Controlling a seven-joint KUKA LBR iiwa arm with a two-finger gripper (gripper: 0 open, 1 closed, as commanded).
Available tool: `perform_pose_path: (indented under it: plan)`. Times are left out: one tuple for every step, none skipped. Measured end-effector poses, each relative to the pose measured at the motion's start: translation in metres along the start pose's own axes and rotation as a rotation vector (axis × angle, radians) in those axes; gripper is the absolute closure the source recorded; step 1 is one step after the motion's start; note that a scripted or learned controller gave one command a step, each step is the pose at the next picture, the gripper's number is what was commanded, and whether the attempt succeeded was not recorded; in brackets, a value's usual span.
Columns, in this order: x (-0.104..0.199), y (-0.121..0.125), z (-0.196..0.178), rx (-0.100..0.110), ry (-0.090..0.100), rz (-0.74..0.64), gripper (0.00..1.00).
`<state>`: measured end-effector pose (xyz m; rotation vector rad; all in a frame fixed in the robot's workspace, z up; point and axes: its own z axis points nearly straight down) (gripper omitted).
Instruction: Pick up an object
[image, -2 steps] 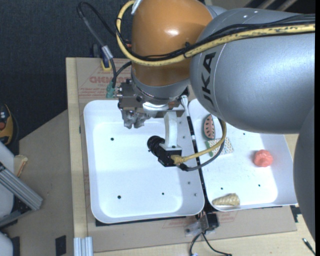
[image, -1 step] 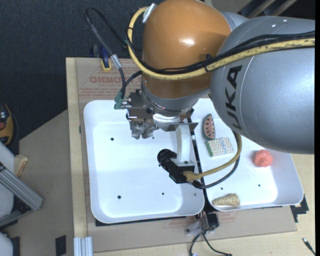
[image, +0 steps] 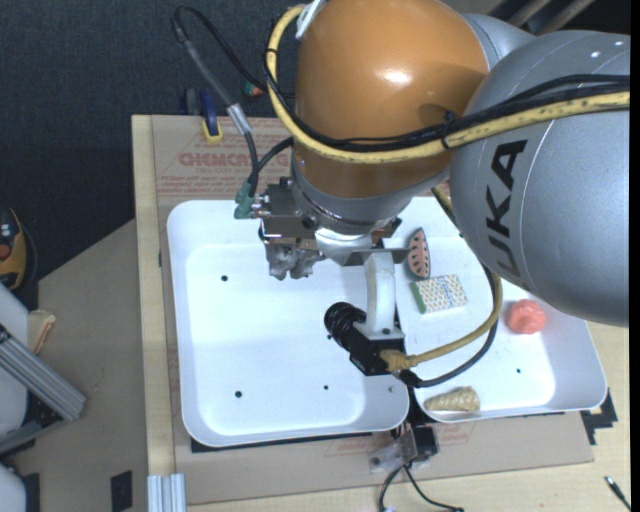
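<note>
Hanging over the left bin (image: 200, 330) near its far edge, my gripper (image: 290, 262) is too hidden to tell its jaws' state. Across in the right bin (image: 575, 375) lie a watermelon slice (image: 417, 253), patterned block (image: 441, 293), pink ball (image: 526, 317) and cone (image: 453, 402).

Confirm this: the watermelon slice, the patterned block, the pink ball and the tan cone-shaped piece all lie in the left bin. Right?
Not quite. In the camera view, the watermelon slice, patterned block, pink ball and tan cone-shaped piece all lie in the right bin, not the left.
</note>
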<state>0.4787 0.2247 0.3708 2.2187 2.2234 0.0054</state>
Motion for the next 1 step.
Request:
perform_pose_path:
  plan:
    - [0.0000,0.0002,0.0103,0.006,-0.003,0.002,1.00]
